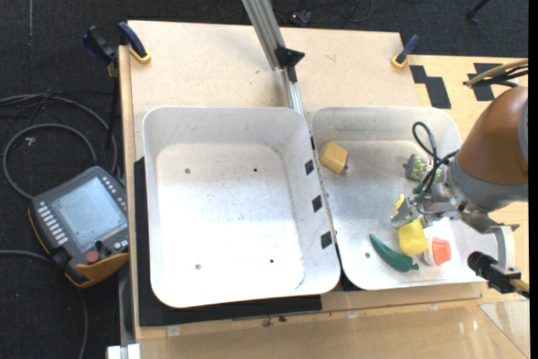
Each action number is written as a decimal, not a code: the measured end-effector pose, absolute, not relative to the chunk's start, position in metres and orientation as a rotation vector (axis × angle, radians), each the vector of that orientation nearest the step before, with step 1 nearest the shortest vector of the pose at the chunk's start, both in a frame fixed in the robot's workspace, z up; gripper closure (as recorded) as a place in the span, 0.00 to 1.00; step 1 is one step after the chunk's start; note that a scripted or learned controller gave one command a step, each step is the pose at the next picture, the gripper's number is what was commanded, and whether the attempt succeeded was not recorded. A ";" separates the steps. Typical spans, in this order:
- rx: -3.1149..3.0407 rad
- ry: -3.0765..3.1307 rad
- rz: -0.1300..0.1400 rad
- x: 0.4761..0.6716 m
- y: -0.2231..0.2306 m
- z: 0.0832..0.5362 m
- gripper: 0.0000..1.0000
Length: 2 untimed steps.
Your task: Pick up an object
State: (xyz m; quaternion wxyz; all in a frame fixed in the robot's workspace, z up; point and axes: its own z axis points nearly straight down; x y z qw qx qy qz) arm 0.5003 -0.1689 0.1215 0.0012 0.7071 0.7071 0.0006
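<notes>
**Crowded corner is putting the pick at risk**

Camera view: the arm is reaching in from the right of the frame, and its claw is hanging low over the right bin, at the lower right of the frame. A yellow block, a green curved piece and an orange-and-white piece are lying packed together just below it, so the claw is likely to be nudging one aside or catching two at once, and a shallow grip could be slipping off. A second yellow block is sitting apart near the bin's upper left, and a green speckled thing is lying near the cable.

How far the claw is open, and whether it is holding anything, I cannot tell: the wrist and cable are blocking it. The arm's body is being cut off by the frame's right edge.
</notes>
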 end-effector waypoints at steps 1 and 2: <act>2.216 2.221 0.003 0.504 -0.171 0.164 1.00; 2.213 2.220 0.005 0.503 -0.172 0.227 1.00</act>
